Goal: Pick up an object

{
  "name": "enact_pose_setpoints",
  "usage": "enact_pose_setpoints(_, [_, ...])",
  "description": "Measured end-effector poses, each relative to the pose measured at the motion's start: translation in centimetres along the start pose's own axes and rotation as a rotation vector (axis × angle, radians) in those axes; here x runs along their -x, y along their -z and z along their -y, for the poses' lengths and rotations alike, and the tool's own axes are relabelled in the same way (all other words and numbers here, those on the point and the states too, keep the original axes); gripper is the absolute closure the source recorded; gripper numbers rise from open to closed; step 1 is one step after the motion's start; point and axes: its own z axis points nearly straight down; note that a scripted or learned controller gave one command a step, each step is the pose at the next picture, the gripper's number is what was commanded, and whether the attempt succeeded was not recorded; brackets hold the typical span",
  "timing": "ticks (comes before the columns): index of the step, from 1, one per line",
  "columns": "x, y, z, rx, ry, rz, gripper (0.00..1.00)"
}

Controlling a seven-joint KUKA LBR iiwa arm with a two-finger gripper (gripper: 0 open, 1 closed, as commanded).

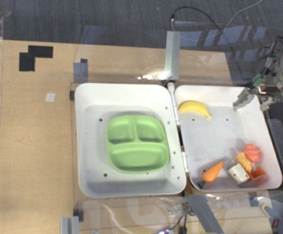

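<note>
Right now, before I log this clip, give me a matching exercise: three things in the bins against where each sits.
Things:
1. green plate
2. banana
3. carrot

Places:
A. right bin, far left corner
B. right bin, near edge
C. middle of the left bin

Pairs: 1-C, 2-A, 3-B. The gripper hangs over the right bin's far right corner, with nothing seen between its fingers.
</note>
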Motion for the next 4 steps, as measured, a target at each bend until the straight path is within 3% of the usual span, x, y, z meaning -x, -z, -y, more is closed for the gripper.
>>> enact_pose_setpoints(1, [-5.9,-16.7,-3.7,-0.002,0.211,-0.001,0.0])
enact_pose_setpoints(2, [-6.6,-17.7,-2.8,0.002,0.39,-0.001,0.0])
enact_pose_setpoints(3, [-7.4,-7.3,-2.3,0.004,0.42,0.0,0.0])
enact_pose_setpoints(4, [-6.2,-18.1,-8.9,-0.016,0.577,-0.007,0.0])
